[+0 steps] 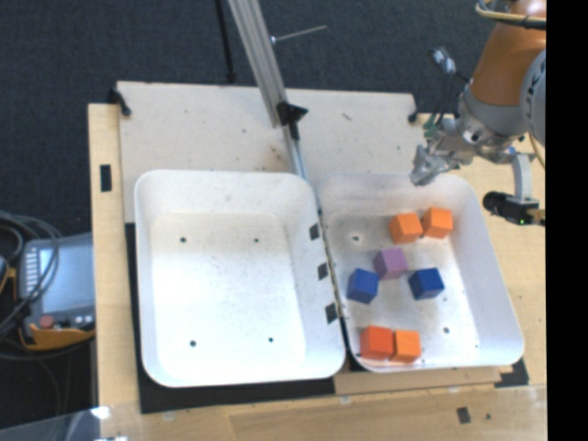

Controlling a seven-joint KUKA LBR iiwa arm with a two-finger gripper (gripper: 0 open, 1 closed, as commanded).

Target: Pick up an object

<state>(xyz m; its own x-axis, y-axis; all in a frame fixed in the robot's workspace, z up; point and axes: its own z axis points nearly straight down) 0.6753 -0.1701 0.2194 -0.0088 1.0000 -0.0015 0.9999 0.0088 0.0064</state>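
Pincer over the far rim of the right bin, fingers too blurred to tell open from closed, nothing seen between them. Nearest: two orange cubes, touching, just below and toward the near side. Purple cube farther along that line.
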